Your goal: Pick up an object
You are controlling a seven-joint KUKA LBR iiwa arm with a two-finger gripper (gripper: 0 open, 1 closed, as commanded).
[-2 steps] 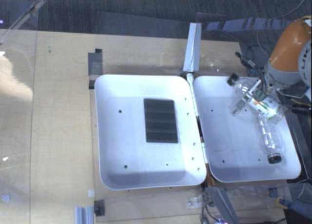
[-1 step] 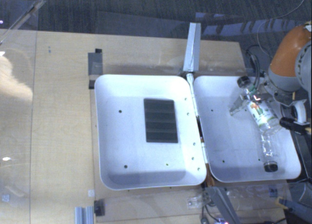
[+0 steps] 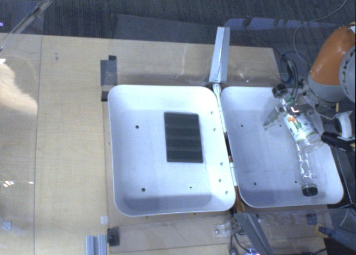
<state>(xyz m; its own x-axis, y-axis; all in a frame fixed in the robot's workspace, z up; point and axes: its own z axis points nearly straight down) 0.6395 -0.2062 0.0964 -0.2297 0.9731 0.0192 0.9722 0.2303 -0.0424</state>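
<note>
Two shallow white bins are seen side by side on a pale wooden counter (image 3: pixel 61 137). Nearest the camera, in the right bin (image 3: pixel 261 176), one clear plastic bottle (image 3: pixel 301 151) is laid lengthwise, its dark cap (image 3: pixel 309 190) towards the near rim and its labelled end farther back. One dark ribbed rectangular pad (image 3: pixel 183 137) is placed flat in the middle of the left bin (image 3: pixel 139 154). Farther back, the jaws (image 3: pixel 286 104) of the one grey-and-orange arm (image 3: pixel 332 62) are positioned at the bottle's far end; whether they are wide or closed cannot be told.
</note>
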